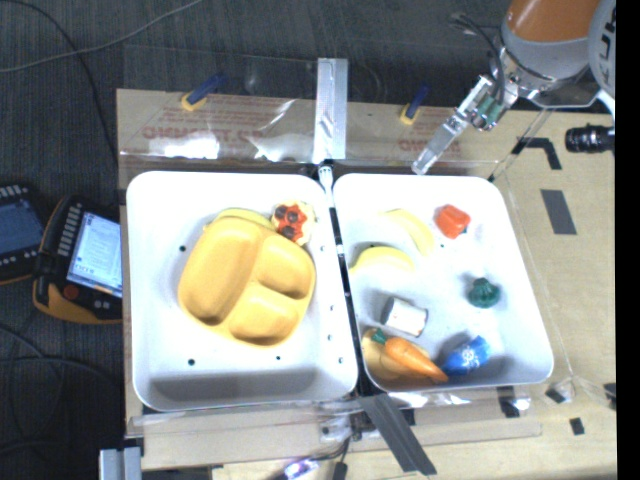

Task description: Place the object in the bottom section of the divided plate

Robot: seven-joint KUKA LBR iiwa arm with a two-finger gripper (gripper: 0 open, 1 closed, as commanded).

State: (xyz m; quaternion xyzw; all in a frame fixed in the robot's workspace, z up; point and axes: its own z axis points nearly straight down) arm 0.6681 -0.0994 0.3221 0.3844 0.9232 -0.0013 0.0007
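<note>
Gripper hangs just past the far rim of the right bin, up at the back of the bench. It isn't over anything you could pick, and nothing is in it. The shot is too small and it's angled away, so I honestly can't tell if it's open or closed.

The candidates all sit below the gripper, inside the right bin. Closest are two yellow banana pieces and a red piece, almost straight down from it. Further down on its right is a small green thing. At the near end there's a white block, a carrot and a blue ball. The carrot and ball are wedged against the near wall, which I'd guess makes them awkward to get at. The task just says "the object", so I can't say which one it means. My guess is one of these, since the arm is parked on this side.

The yellow divided plate is way off to the gripper's lower left, in the left bin. It lies flat with its sections facing up, which makes sense for dropping stuff in. The bottom section is the part farthest from the gripper. A little orange-and-black toy sits at the plate's near-to-gripper edge, close to the divider between the bins. It looks to be on or by the rim, not in the target section.

So I'd call this pre-grasp: nothing has been placed yet.
</note>
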